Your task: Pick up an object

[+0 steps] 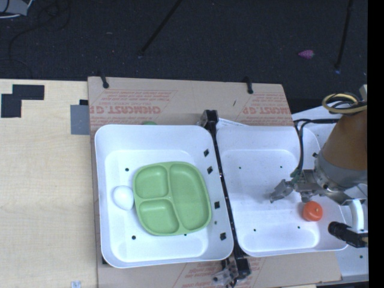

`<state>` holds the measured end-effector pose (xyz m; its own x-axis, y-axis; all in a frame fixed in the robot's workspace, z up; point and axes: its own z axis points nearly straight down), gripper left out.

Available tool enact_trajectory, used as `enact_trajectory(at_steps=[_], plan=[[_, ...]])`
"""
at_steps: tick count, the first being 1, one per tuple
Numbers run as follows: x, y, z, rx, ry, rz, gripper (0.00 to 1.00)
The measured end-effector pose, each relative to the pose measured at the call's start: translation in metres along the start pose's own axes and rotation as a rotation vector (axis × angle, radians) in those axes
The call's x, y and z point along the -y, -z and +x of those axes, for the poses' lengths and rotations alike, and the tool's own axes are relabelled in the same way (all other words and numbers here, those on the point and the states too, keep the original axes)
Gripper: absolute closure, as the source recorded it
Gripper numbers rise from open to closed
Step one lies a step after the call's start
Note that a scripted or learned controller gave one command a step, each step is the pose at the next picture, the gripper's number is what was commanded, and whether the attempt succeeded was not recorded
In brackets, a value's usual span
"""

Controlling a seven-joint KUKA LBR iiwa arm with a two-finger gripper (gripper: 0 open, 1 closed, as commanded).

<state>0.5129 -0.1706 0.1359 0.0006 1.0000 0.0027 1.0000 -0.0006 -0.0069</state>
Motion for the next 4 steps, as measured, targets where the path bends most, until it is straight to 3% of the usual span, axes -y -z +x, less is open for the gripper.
enact_trajectory(at_steps=[1,2,4], plan=[[0.0,0.012,-0.001,0.001,-0.003,-0.002,1.0],[-0.008,0.067,0.006,0.003,0.002,-0.01,1.0],[-0.012,0.142,0.002,0.003,0.002,-0.008,1.0]])
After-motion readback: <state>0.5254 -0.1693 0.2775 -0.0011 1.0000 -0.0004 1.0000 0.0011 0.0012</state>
